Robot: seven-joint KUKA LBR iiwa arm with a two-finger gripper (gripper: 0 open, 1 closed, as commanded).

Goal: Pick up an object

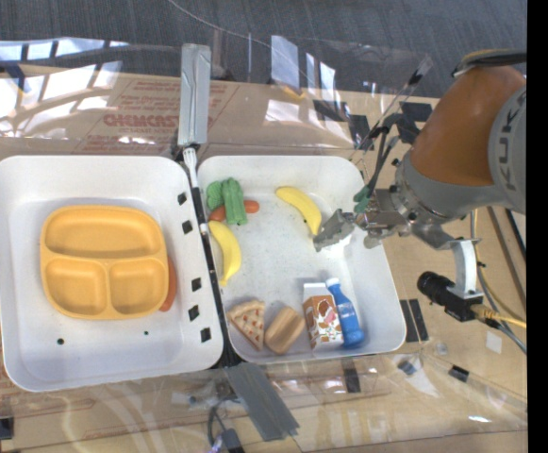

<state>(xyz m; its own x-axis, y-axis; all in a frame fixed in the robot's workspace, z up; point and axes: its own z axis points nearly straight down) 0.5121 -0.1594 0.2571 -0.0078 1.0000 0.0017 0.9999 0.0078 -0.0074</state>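
The grey two-finger gripper [335, 231] is seen low over the right white plastic bin [379, 281], and honestly it can't be told whether it's apart or together. A curved yellow plastic banana [301, 208] is found just left of it, very near, nothing seen clamped. Further left, a green toy vegetable [227, 200] and a second yellow banana [226, 250] are placed by the divider. Below, a milk carton [320, 316], blue bottle [346, 314], bread roll [284, 328] and pizza slice [248, 322] are lined up. An orange sectioned tray [104, 260] is set in the left white bin [19, 347].
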